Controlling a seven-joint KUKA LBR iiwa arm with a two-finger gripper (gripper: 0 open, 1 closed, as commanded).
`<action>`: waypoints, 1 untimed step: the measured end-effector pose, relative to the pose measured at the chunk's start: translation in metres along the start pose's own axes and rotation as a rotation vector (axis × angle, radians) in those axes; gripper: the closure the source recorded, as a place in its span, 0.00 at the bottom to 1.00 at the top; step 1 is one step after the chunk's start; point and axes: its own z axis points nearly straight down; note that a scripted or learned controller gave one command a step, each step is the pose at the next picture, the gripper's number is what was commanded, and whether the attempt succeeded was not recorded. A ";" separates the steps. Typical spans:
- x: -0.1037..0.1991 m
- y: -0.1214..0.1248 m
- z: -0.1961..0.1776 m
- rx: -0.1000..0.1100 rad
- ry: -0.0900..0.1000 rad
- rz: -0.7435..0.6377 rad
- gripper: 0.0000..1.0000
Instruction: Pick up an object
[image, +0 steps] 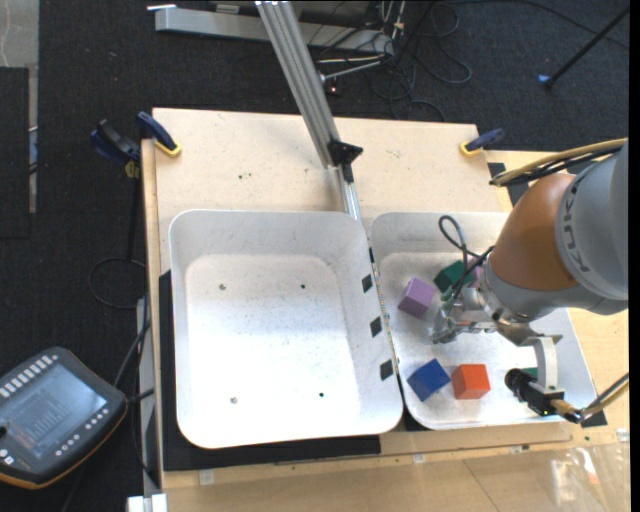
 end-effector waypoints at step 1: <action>0.009 0.007 -0.053 -0.005 -0.001 -0.005 1.00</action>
